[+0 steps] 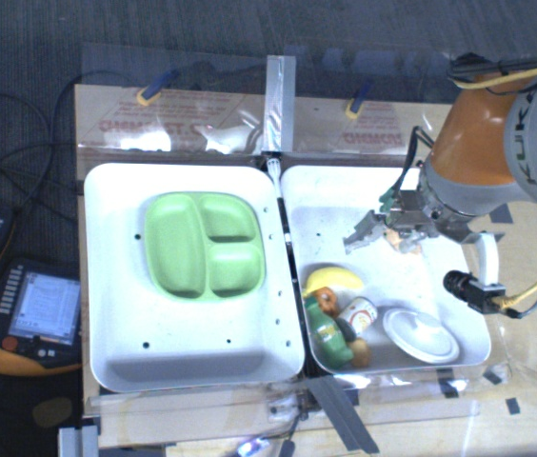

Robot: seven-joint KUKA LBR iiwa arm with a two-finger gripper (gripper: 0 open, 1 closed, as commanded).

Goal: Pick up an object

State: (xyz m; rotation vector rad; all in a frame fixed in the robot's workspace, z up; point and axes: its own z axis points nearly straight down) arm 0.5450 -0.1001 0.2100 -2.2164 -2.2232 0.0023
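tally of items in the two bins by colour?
Green: 2, the divided tray in the left bin and the bottle in the right bin
Yellow: 1, the banana
White: 2, the round dish and the small jar
Total: 5

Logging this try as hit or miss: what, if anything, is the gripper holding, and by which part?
Nothing is visibly held. The gripper hangs over bare floor of the right bin, apart from the banana and white lid.
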